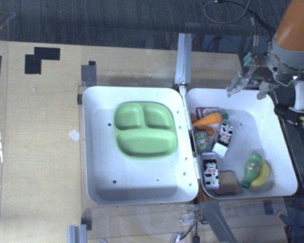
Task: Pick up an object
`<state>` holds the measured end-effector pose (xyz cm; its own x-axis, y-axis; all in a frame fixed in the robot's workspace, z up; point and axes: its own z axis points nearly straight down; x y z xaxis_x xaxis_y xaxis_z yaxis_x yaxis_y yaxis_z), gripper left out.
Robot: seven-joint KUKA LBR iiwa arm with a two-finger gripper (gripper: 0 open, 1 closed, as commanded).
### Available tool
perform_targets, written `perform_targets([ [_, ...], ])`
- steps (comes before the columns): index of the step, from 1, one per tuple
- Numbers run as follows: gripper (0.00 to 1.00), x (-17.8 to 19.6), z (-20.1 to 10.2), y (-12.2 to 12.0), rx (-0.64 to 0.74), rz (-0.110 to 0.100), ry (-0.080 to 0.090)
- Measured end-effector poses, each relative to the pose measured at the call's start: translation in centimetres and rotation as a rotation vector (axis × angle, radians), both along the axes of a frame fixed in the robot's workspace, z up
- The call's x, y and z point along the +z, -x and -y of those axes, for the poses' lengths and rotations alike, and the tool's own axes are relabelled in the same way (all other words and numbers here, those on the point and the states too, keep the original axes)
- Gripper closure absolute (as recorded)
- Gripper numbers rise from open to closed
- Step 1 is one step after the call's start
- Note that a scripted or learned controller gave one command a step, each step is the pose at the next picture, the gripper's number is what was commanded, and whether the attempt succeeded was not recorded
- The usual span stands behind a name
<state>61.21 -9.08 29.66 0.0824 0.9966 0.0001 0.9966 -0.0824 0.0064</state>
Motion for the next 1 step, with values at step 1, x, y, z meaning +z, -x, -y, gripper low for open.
perform_targets([
  [1, 0.0, -13.1, -0.85, -5.74, 0.003, -0.004, 0.0],
])
